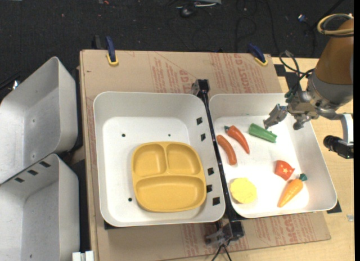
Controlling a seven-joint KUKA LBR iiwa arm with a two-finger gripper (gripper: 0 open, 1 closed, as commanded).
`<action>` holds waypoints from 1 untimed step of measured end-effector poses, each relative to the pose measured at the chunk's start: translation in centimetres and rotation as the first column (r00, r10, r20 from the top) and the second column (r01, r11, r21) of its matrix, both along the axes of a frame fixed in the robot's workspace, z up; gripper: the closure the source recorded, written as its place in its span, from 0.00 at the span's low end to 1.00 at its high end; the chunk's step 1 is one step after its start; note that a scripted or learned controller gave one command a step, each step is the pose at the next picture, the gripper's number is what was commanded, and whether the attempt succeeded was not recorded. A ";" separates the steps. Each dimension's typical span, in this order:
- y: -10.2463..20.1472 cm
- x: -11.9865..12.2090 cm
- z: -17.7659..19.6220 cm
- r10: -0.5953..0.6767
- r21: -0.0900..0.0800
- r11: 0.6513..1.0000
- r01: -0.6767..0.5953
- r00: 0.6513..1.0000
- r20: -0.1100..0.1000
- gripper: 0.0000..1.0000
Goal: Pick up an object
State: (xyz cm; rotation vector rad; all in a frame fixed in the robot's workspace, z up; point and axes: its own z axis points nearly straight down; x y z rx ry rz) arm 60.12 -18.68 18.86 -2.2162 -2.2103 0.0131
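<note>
Two white bins sit side by side on the bench. Left bin (pixel 107 142) carries a yellow divided plate (pixel 168 176). Right bin (pixel 320 158) carries the small things — two red chili peppers (pixel 232 143), a green piece (pixel 262 133), a yellow round piece (pixel 243 190), a red piece (pixel 284 169) and a carrot (pixel 291 191). The jaws (pixel 288 116) hang above the right bin's far side, just beside the green piece — they are apart, with nothing between them
</note>
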 end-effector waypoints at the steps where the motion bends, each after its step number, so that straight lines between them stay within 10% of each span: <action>1: 0.1 0.3 0.9 0.004 -0.003 1.000 -0.003 1.000 0.014 0.00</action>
